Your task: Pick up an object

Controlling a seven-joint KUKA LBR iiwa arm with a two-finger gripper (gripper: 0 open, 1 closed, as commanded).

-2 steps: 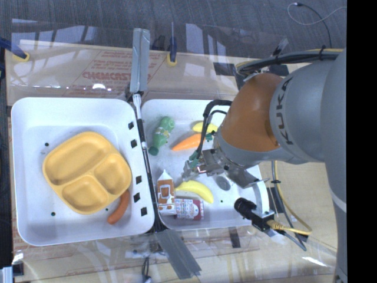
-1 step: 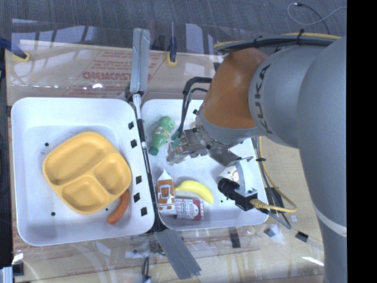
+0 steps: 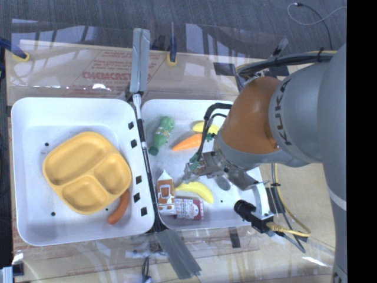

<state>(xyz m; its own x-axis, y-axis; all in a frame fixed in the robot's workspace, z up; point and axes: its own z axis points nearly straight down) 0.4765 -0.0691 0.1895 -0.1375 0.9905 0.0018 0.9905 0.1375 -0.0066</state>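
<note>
White bins sit side by side. Left bin [image 3: 23,158] has a yellow tray [image 3: 85,171] and sausage [image 3: 119,209]. Right bin [image 3: 177,106] has a bottle [image 3: 161,133], carrot [image 3: 189,142], banana [image 3: 197,190] and carton [image 3: 166,191]. Gripper [image 3: 197,168] hangs just above the banana.

A yellow toy banana [image 3: 197,191] lies flat in the right bin [image 3: 177,106], its curve opening upward, just right of the small carton [image 3: 165,188] and touching the red-labelled packet [image 3: 187,208].

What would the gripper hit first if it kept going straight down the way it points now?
Most likely the banana: the gripper hangs over the right bin, pointing down, with the banana just below it in the camera view. Depth is unclear from one slanted view, so it could land on bin floor beside it instead.
</note>
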